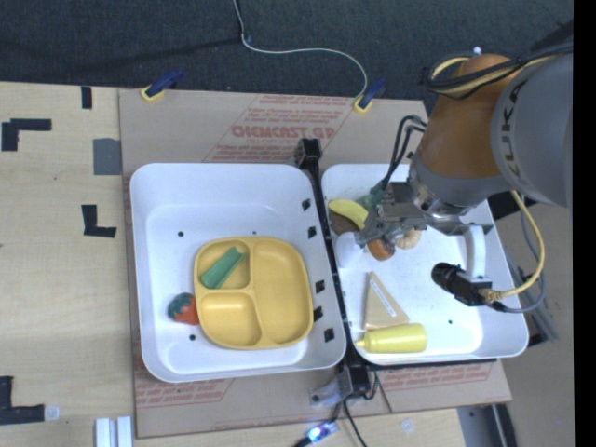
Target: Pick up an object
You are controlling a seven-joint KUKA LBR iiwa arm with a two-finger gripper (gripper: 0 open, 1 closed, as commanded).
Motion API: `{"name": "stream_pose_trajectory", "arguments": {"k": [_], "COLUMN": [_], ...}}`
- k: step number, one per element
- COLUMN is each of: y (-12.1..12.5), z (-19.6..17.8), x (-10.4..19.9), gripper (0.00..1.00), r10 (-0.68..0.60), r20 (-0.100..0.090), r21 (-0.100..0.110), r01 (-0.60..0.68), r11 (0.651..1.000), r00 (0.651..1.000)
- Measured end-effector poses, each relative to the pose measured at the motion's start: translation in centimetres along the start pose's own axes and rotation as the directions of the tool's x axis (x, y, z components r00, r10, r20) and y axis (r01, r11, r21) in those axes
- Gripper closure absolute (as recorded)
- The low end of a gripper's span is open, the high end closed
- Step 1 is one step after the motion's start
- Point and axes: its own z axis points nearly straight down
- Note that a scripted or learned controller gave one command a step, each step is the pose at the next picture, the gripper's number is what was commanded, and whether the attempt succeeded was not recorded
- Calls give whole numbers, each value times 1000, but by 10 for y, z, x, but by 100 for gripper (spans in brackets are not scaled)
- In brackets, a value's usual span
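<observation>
Yellow bottle (391, 338) lies at the right bin's (498, 343) front edge; farther back, the gripper (389, 233) is lowered over a brownish object (380, 248) beside the banana (348, 213); finger state cannot be told, so a grasp is judged pending, then a lift

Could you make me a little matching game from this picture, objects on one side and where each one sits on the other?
Things:
1. green piece
2. banana
3. yellow bottle
4. red-orange toy

Places:
A. right bin, near front edge
B. left bin floor, beside the tray's left edge
C. top-left compartment of the yellow tray
D. right bin, upper-left corner

Pairs: 1-C, 2-D, 3-A, 4-B
</observation>
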Motion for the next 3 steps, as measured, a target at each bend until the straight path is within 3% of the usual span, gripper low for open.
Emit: {"name": "stream_pose_trajectory", "arguments": {"k": [1, 3], "y": [-28, -32], "z": [-12, 0], "x": [38, 31], "gripper": [100, 100], "r10": [-1, 3], "r20": [-1, 2], "r21": [-2, -2], "r01": [1, -3], "r11": [1000, 1000], "r00": [1000, 1000]}}
